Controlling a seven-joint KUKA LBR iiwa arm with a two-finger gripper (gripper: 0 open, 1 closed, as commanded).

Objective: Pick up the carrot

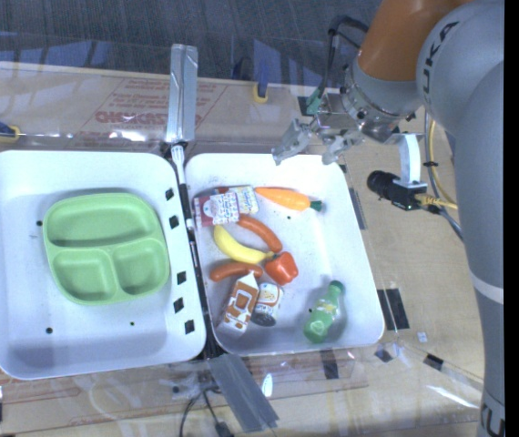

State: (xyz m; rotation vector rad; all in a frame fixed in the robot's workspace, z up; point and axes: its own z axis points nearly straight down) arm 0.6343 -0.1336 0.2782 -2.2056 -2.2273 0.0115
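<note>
An orange carrot [283, 198] with a green stem end lies near the far edge of the right bin [357, 271], pointing left to right. My gripper [312, 146] hangs above the bin's far rim, a little up and right of the carrot. Its two fingers are spread apart with nothing between them. The carrot lies free in the bin, untouched.
The right bin also holds a ketchup packet [227, 205], a banana [238, 246], two sausages [259, 232], a red pepper [281, 269], a juice carton [239, 303], a small can [266, 305] and a green bottle [323, 312]. A green divided plate [106, 247] sits in the left bin [14, 335].
</note>
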